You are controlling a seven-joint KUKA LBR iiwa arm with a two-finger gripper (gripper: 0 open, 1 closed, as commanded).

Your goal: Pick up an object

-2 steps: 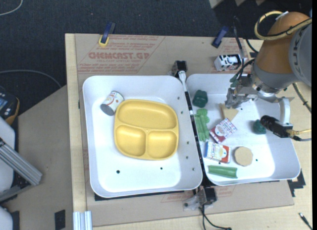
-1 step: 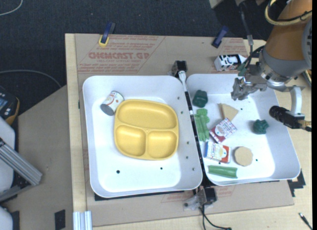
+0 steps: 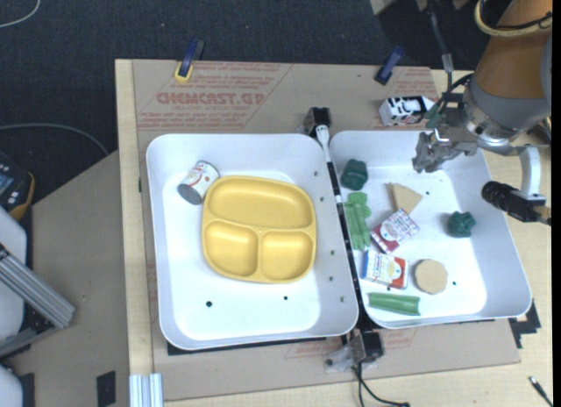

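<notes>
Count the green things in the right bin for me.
4. A dark green lump near the bin's top left corner, a long green piece along the left wall, a flat green piece at the bottom, and a dark green lump on the right.

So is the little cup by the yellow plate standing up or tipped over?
Tipped over. The cup lies on its side in the left bin, beside the yellow plate.

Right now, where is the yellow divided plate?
The yellow divided plate lies in the left bin, about at its centre, with a small tipped cup touching its upper-left corner.
</notes>
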